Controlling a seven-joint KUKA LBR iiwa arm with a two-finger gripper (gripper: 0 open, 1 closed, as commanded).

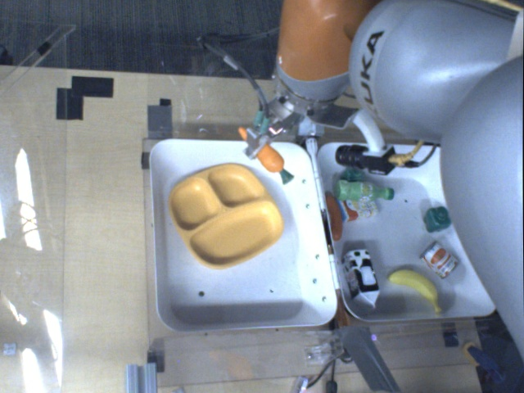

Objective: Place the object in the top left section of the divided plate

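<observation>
Gripper [264,144] clamps carrot [272,160] over left bin [237,301], beside yellow divided plate [225,214]; banana [415,287] in right bin [458,305].

The arm [426,64] runs off the top and right edges and covers the right bin's [385,305] far right corner. The gripper [264,142] is small and blurred (its fingertips merge with the toy carrot [272,159]). The can's [440,259] label is too small to read.

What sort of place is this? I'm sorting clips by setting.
Probably a robotics lab test bench: a KUKA arm reaches over two white bins, one with a divided plate, one with toy items like a banana.
</observation>
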